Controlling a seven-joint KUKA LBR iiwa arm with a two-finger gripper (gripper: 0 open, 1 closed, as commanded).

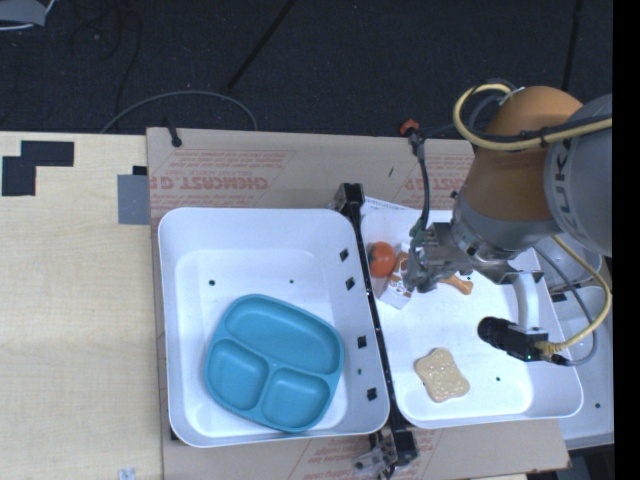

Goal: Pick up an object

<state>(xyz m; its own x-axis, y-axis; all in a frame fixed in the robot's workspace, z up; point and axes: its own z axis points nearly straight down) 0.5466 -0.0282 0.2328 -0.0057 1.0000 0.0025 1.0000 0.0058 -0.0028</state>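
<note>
Working low in right bin (500,403) with tool (425,266), just beside red ball (382,259) and orange piece (459,285). Cannot tell whether clenched or released. Judged pre-grasp, with gripping and lifting left to do.

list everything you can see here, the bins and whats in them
left bin: 1, white, on the cardboard sheet
right bin: 1, white, beside the left bin
plate: 1, blue, in the left bin
ball: 1, orange-red, right bin, near the left bin's side
bread slice: 1, tan, right bin, near edge
small piece: 1, orange, right bin, next to the gripper
cardboard sheet: 1, brown, under both bins
bench: 1, pale wood
arm: 1, grey and orange, over the right bin
gripper: 1, dark, beside the ball
</note>
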